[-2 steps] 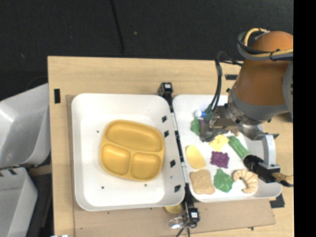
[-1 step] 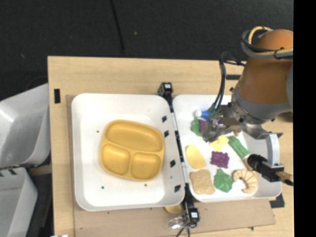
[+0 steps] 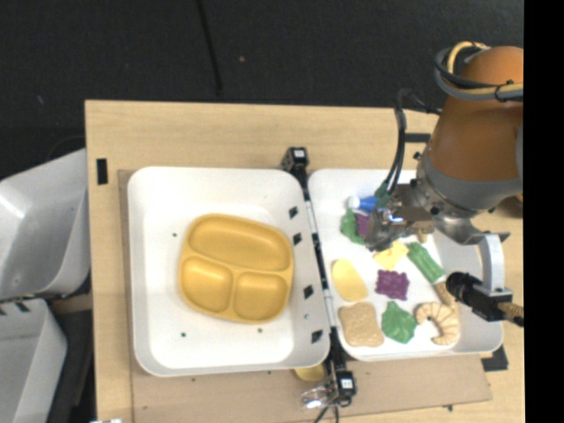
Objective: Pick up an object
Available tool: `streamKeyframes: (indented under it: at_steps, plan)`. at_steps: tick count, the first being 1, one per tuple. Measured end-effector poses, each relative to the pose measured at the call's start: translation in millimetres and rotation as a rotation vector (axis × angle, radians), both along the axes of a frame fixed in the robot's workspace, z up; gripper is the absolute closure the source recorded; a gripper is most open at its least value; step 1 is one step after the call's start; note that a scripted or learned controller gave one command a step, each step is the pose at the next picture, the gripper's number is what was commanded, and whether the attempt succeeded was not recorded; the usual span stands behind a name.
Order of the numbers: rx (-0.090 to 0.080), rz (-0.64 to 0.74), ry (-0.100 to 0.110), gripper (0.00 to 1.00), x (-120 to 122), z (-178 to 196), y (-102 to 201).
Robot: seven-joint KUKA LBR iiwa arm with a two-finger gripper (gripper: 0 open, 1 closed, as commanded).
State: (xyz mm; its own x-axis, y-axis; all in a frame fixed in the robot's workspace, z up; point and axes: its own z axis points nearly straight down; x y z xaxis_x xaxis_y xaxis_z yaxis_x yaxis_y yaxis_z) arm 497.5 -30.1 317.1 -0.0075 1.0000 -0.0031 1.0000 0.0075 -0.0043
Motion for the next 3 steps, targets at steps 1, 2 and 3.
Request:
streamKeyframes:
  at_steps: [1, 2, 3]
  plan:
    - [0.003, -0.004, 0.001, 1.0, -7.1, -51.2, 32.7]
    - [0.006, 0.001, -0.018, 1.0, -6.2, 95.1, 91.9]
    - [-0.001, -0.014, 0.003, 1.0, -2.3, 13.9, 33.4]
